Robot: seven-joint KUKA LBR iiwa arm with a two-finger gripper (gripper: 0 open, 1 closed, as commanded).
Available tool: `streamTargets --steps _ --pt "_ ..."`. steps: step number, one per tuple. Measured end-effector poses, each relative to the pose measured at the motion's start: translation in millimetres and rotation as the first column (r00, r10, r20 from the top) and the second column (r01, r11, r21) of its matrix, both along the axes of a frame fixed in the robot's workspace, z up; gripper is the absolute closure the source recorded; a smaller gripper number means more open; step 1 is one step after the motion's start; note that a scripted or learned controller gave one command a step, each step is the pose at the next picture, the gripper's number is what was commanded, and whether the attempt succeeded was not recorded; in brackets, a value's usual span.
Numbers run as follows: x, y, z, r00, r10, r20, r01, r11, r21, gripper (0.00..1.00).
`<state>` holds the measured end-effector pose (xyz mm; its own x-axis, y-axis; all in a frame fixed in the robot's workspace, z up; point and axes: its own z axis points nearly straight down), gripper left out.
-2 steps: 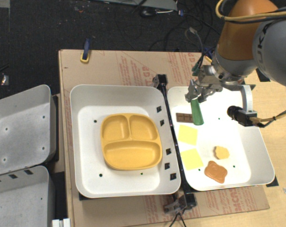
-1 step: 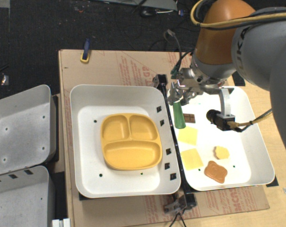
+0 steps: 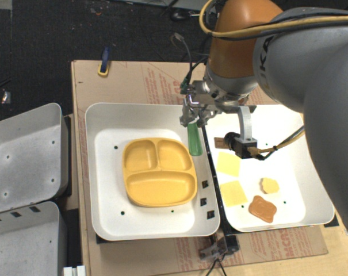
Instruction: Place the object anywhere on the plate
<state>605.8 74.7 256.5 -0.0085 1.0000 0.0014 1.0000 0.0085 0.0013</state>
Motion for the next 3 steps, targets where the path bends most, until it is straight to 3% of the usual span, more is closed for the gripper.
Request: streamTargets --steps 2,3 --pt "1 104 -22 1.000 -0.001 -0.001 0.001 1.000 -0.001 1.00" --pt "1 101 -21 1.000 -0.006 -0.001 0.006 1.000 -0.002 0.00"
